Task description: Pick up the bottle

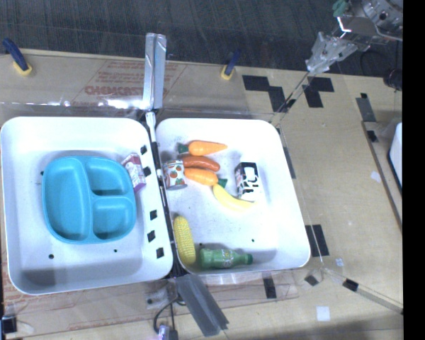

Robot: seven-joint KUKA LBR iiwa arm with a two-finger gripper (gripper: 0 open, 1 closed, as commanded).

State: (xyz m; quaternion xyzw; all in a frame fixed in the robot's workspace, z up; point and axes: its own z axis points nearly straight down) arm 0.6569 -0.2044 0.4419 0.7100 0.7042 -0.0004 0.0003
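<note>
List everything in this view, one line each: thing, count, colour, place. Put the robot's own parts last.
bottle: 1, green, lying on its side at the near edge of the right bin
corn cob: 1, yellow, right bin, left of the bottle
banana: 1, yellow, middle of right bin
carrots: 3, orange, upper left of right bin
small can: 1, red and white, right bin, by the divider
carton: 1, black and white, right bin, right of the banana
divided tray: 1, blue, left bin
packet: 1, purple and white, left bin, at the tray's upper right
bins: 2, white, side by side
gripper: 1, grey, above the bench, top right, away from the bins
</note>
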